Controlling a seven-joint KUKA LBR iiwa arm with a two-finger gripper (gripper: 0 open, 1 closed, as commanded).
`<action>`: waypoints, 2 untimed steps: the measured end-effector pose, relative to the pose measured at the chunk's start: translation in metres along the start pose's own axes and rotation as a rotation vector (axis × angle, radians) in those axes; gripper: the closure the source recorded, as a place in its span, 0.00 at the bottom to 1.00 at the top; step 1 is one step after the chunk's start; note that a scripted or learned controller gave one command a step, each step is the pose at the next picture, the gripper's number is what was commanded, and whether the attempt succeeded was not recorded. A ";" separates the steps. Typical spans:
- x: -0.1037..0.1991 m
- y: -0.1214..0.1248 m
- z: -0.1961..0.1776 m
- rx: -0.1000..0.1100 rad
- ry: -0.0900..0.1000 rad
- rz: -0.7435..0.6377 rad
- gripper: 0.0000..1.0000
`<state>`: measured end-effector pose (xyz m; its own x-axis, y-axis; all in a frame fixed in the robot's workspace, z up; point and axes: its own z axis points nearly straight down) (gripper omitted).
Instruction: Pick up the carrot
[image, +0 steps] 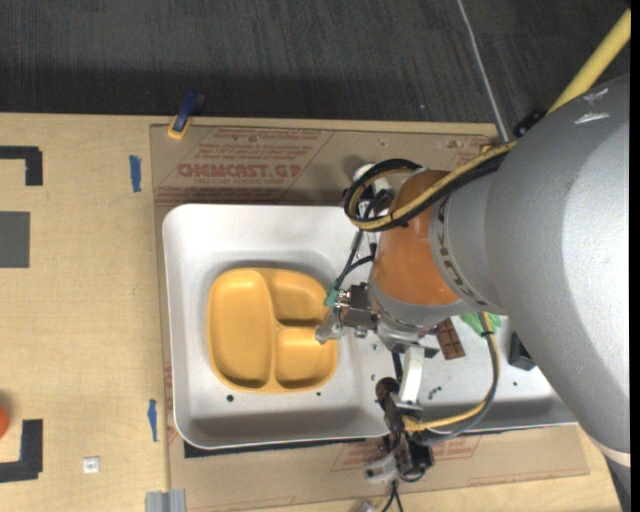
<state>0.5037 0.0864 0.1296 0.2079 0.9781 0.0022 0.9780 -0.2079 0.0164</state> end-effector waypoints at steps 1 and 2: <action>-0.016 0.001 -0.008 0.002 -0.025 0.017 1.00; -0.039 -0.002 -0.156 0.016 -0.002 0.003 1.00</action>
<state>0.4907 0.0494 0.2856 0.2105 0.9776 0.0000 0.9776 -0.2105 0.0001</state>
